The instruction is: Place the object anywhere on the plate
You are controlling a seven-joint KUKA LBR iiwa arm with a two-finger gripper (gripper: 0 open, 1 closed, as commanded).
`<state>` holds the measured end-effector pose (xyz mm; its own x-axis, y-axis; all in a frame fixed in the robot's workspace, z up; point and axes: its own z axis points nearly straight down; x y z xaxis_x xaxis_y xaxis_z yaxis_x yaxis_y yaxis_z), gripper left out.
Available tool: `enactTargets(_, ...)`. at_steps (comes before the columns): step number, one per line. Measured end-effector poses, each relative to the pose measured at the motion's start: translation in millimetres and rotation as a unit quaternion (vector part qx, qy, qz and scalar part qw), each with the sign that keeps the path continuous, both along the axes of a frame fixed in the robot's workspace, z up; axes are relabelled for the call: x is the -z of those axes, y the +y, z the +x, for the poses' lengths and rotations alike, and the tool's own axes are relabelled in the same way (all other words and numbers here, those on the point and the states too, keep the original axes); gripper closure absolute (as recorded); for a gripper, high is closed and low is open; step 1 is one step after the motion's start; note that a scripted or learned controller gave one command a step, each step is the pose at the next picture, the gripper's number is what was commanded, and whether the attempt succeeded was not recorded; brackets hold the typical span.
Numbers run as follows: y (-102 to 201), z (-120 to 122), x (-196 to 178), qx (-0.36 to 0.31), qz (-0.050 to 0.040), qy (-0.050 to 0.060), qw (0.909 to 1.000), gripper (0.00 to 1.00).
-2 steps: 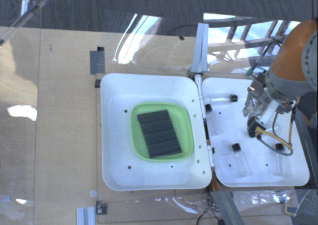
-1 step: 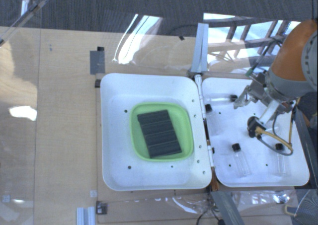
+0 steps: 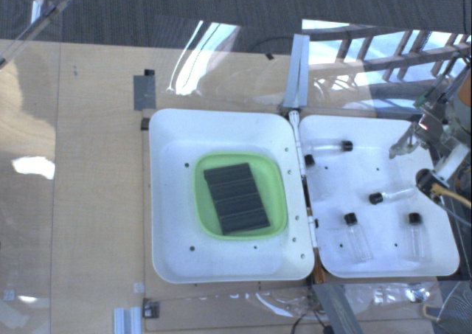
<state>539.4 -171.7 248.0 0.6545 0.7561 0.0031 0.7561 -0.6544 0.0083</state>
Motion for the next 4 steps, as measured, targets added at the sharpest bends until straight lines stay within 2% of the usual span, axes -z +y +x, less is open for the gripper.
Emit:
enactTargets(1,-22.3,-13.4,-105.9,0.040,-0.0004,-0.002,0.9992,0.00)
enactTargets(2,-27.7,-28.3,-99.9,0.101,0.0006,0.001,0.9949,0.00)
enactTargets(3,-31.0,-46.6,-120.9,0.139,-0.0001,-0.001,0.9903,0.00)
enactTargets(4,-34.1,-50.2,-147.9,0.202,0.0002,-0.002,0.9794,0.00)
